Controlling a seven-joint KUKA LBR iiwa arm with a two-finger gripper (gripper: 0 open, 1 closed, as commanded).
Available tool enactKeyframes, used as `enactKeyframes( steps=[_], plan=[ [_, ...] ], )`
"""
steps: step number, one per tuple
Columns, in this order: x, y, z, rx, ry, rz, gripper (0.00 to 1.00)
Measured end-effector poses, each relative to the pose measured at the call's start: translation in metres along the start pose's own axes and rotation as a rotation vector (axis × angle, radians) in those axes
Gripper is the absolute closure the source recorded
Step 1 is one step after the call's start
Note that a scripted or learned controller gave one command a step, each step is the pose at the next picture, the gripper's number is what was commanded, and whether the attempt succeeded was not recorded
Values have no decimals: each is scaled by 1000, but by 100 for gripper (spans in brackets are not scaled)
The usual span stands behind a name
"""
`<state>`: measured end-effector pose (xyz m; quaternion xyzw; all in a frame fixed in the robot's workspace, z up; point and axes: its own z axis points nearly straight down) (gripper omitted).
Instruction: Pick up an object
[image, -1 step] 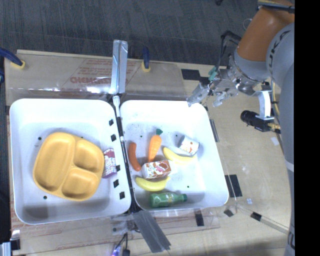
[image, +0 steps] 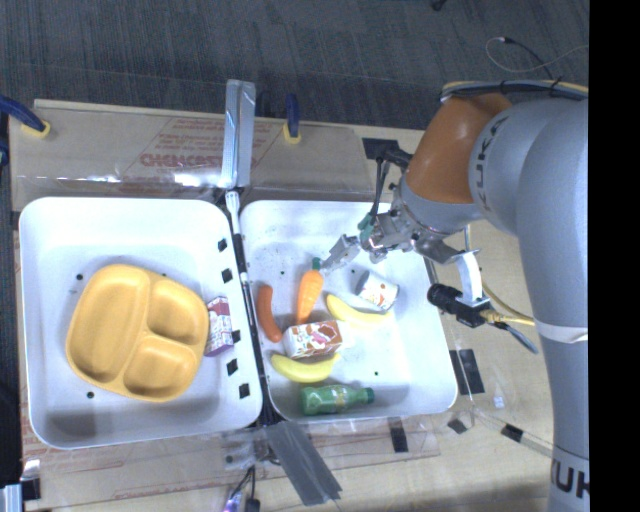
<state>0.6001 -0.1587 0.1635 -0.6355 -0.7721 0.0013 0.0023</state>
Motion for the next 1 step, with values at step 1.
enactKeyframes(
  steps=[1],
  plan=[
    [41,-3,73,0,-1,-70,0]
  ],
)
